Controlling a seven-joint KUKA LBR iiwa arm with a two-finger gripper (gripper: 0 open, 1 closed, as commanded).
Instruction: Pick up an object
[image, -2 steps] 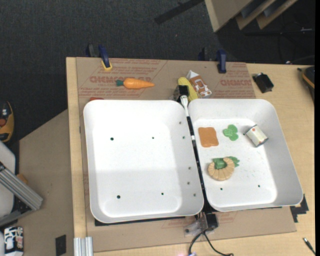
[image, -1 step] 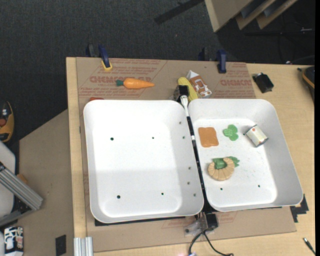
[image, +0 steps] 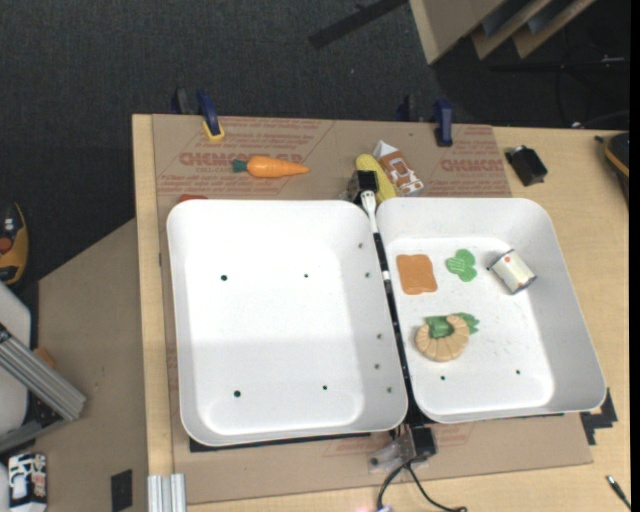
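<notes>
**Four little things wait in the right bin**

Camera view: The right bin (image: 530, 345) holds four small things.

- An orange square (image: 416, 273) lies flat near the bin's left edge, toward the far side.
- A green bit (image: 461, 265) lies just beside it, more to the middle.
- A white can (image: 512, 271) lies on its side near the right edge, also toward the far side.
- A tan round thing (image: 444, 338) with a green top sits near the middle, closer to the near edge.

None of the four touch. A carrot (image: 272, 167) and a banana (image: 372, 174) lie on the board (image: 150, 300) behind the left bin (image: 270, 300) and the right bin, outside both.

I cannot tell how the jaws stand, or if they hold anything.

I think the step now is to choose one thing and come down on it. The tan round thing looks like the best pick, because it stands up a bit and has room all around. The orange square looks too flat to pinch. The can may roll away if it is bumped. The gripper should come straight down over the middle with its jaws wide, one on each side. Then it should close gently and lift straight up.
</notes>
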